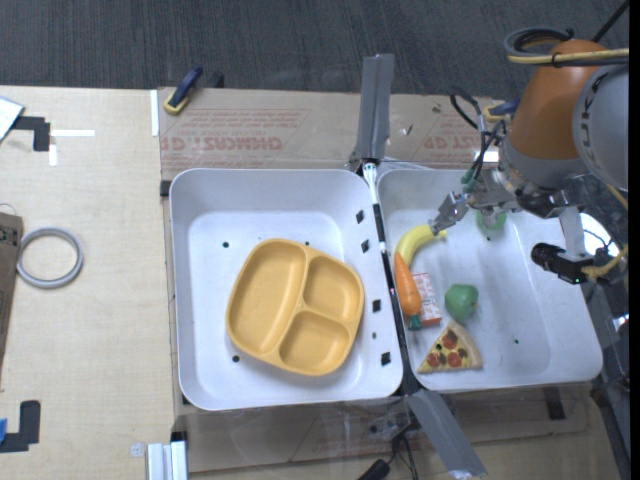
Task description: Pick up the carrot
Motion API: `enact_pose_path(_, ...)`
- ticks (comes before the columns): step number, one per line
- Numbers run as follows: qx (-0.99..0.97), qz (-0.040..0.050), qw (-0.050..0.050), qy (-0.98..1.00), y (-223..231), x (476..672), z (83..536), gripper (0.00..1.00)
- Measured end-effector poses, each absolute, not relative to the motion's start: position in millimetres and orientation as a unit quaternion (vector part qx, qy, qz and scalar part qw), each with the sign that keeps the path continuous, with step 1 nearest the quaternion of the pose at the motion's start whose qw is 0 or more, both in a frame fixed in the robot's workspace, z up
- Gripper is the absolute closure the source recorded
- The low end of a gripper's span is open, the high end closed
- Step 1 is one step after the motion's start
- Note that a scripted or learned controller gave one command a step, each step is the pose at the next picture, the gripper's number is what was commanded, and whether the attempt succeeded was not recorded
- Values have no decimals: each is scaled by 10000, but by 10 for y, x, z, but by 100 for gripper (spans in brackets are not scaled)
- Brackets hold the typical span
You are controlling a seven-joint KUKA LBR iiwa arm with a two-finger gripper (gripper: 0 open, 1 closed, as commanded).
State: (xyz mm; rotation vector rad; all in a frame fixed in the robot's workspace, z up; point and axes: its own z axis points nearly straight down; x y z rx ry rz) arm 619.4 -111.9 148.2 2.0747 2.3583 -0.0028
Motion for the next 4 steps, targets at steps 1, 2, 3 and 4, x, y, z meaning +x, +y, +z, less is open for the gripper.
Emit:
enact_pose_path(1, 7721, -8, -4, 6355, -210, 5921, 1913, 0)
enact_pose_path(2, 8003, -23, -9, 5996, 354, 5062, 1903, 0)
enact_pose_path(3, 7072, -17, -8, 7070, 905, 4857, 1906, 0)
enact_pose_path(4, 5839, -9, 2, 8118, 846, 4905, 2521, 0)
